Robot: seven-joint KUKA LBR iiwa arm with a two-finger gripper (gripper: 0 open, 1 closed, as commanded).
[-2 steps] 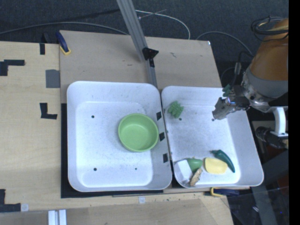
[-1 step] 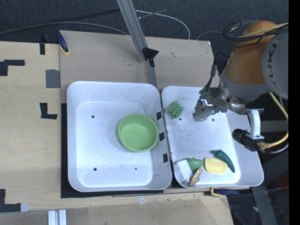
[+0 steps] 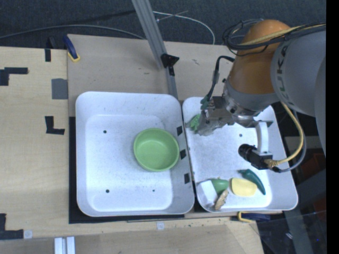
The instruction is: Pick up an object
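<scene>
Gripper sits low at the upper-left corner of the right bin, right of frame centre, hard against the wall shared w/ the left bin. A small green object shows just at its left edge, touching or nearly so. Can't tell if the gripper is spread or pinched, nor whether the green piece sits inside it or just beside it; the wrist body hides that.

Other candidates lie along the lower edge of the right bin: a green lump, a yellow piece just right of it, a dark teal strip lying across the yellow's upper right, and a thin tan stick below the green lump. All packed close, touching or nearly. A green bowl sits alone mid left bin.

Handling, as a guess: the green piece by the gripper looks small, light, prob. plastic or soft toy stuff, not fragile. Risk is its spot, jammed in the corner by the wall, so little room on that side. Best hold prob. across its narrow width, w/ pinch running parallel to the wall. Smooth surface could slip under a shallow pinch.
</scene>
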